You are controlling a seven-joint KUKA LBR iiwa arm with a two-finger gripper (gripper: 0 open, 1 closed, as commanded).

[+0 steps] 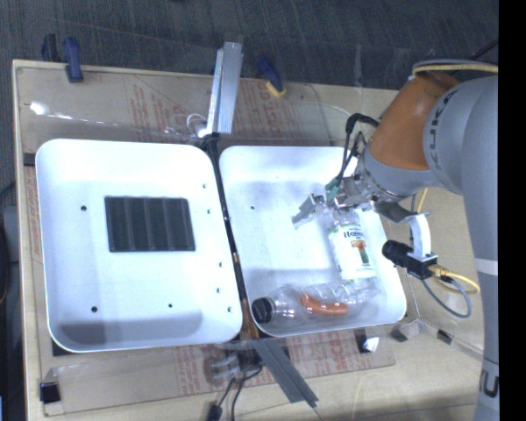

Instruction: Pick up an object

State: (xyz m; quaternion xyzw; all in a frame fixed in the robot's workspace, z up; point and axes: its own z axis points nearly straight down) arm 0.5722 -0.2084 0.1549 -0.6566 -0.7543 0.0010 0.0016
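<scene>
End effector [320,207] low in right bin [263,175], grip state unreadable; white bottle [351,249] just beside, long axis running toward near wall.

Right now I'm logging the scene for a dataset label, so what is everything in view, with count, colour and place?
left bin: one, white, left half of the bench, dark ribbed panel on its floor
right bin: one, white, beside the left bin
upright bottle: one, white with label, right side of right bin
clear bottle: one, transparent, black cap, orange inside, lying along right bin's near edge
clamps: blue, bench's far edge
arm: one, grey with orange band, from the right
end effector: one, metallic, over right bin
</scene>
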